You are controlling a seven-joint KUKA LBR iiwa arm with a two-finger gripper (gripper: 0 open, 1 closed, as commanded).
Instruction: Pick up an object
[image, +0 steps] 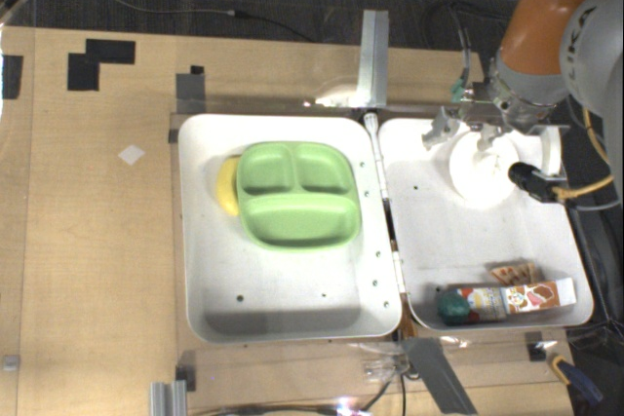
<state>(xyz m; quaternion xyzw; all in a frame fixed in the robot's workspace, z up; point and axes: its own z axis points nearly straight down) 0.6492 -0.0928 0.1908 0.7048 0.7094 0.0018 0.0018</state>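
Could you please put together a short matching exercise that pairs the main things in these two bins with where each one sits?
Things:
1. green divided plate
2. yellow object
3. bottle with a green cap
4. gripper

Places:
A. along the near edge of the right bin
B. over the far part of the right bin
C. middle of the left bin
D. tucked under the plate's left edge, in the left bin

Pairs: 1-C, 2-D, 3-A, 4-B
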